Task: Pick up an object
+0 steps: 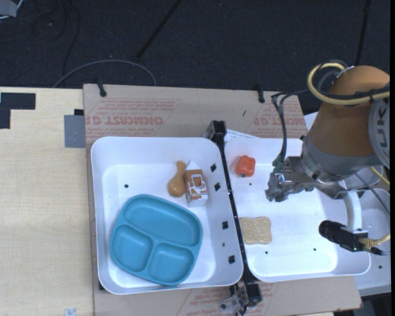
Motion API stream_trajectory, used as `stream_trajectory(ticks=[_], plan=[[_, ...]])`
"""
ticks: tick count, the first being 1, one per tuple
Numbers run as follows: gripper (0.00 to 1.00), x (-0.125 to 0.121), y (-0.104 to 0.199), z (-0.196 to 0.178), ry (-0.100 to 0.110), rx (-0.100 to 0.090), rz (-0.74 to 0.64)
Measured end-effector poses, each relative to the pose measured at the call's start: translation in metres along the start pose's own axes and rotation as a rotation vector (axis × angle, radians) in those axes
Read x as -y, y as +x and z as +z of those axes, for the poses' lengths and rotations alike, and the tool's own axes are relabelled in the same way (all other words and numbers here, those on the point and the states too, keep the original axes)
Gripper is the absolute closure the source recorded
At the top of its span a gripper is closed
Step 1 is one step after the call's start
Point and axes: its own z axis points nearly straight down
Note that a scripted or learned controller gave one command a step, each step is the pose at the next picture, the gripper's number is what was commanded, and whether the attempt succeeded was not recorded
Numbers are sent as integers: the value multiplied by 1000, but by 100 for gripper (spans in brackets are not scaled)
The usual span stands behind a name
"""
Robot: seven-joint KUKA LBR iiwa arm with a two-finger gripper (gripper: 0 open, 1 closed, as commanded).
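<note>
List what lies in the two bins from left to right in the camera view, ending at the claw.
Blue divided plate → tan pear-shaped toy → small brown-and-white carton → orange object → beige flat square → claw.

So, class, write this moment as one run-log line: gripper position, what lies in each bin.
gripper: over right bin, nothing seen held | right bin: orange object, tan slab | left bin: blue tray, small carton, tan drumstick
</note>
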Motion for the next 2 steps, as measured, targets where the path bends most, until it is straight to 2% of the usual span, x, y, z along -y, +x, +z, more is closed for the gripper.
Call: stream_trajectory(ticks=[1, 2], plan=[[100, -4, 41, 4, 2, 2, 4], [100, 0, 96, 3, 1, 1, 1]])
